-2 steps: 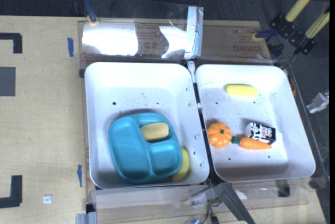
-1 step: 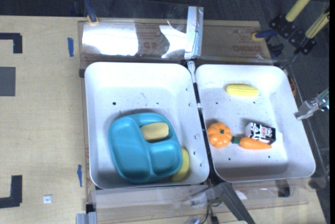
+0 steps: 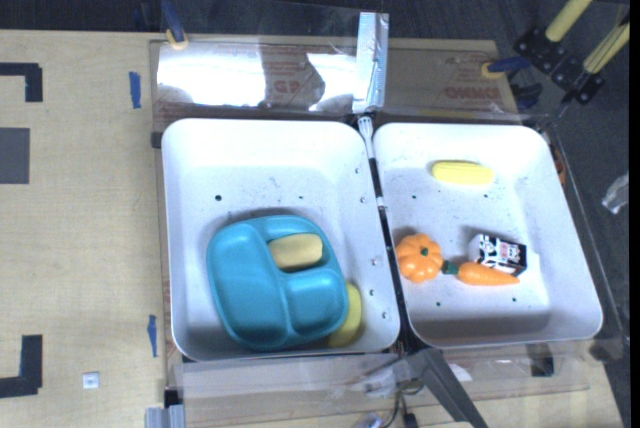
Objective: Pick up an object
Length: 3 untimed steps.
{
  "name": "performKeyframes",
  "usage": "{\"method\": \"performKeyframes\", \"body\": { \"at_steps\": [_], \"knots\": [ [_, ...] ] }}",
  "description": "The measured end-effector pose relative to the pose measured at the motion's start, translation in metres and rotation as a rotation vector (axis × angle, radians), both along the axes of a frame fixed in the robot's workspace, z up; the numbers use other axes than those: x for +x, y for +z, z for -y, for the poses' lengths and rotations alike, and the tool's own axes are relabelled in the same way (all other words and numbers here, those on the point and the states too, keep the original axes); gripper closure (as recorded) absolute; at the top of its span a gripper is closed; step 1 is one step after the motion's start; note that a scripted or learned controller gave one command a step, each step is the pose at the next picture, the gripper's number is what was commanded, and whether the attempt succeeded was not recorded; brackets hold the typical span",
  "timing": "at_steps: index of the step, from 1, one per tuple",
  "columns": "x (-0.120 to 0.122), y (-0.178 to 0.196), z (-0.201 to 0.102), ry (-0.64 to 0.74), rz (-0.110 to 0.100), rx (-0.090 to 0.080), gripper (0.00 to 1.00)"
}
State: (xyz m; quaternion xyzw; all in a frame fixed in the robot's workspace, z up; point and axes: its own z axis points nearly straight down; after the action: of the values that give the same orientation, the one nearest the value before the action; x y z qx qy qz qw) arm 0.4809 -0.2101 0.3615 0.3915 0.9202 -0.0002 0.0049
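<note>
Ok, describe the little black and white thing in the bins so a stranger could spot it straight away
Look in the right bin, at its lower half. There, past the pumpkin, a carrot lies, and the box sits right behind it, touching it. It is the one black and white thing among orange and yellow ones.
</note>
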Motion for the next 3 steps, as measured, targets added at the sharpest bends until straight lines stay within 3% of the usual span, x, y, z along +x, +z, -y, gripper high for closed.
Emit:
{"method": "performKeyframes", "body": {
  "at_steps": [1,2,3],
  "knots": [
    [0.019,0.008,-0.051,-0.199,-0.001,0.003,1.0],
    [0.017,-0.014,-0.085,-0.575,-0.01,0.007,1.0],
    [-0.001,-0.037,-0.024,-0.295,-0.009,0.005,1.0]
  ]
}}
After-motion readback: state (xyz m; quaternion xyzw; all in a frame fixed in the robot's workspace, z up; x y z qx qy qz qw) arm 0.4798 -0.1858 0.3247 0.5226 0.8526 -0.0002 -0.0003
